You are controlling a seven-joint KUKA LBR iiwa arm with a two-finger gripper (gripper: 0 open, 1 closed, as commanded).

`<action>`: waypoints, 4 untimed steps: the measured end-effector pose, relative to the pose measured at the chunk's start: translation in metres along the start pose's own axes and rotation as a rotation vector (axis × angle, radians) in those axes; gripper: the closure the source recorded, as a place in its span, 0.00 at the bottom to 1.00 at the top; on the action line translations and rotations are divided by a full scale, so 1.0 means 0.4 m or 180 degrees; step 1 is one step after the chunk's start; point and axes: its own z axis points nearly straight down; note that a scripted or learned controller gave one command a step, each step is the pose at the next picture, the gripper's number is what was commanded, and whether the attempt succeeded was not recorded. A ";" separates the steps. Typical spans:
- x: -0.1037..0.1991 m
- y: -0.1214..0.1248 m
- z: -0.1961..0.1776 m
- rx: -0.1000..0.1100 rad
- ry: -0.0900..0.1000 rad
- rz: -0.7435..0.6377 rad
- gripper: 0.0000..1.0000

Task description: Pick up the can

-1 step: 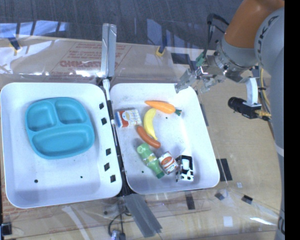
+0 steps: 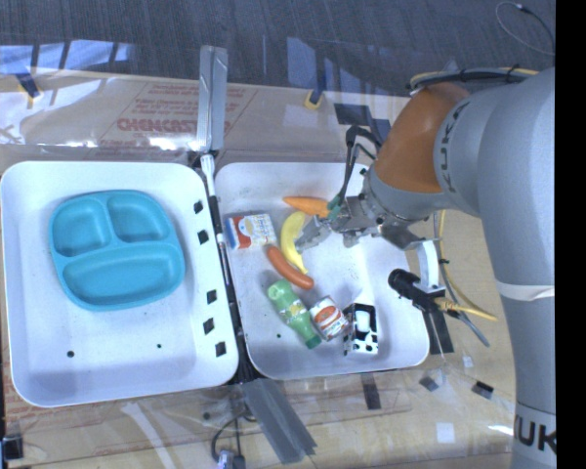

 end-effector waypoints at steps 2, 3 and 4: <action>-0.064 -0.057 -0.021 -0.0005 0.0001 -0.1235 0.00; -0.058 -0.248 0.088 -0.0074 -0.0037 -0.1295 0.00; -0.057 -0.250 0.065 -0.0058 -0.0026 -0.1308 1.00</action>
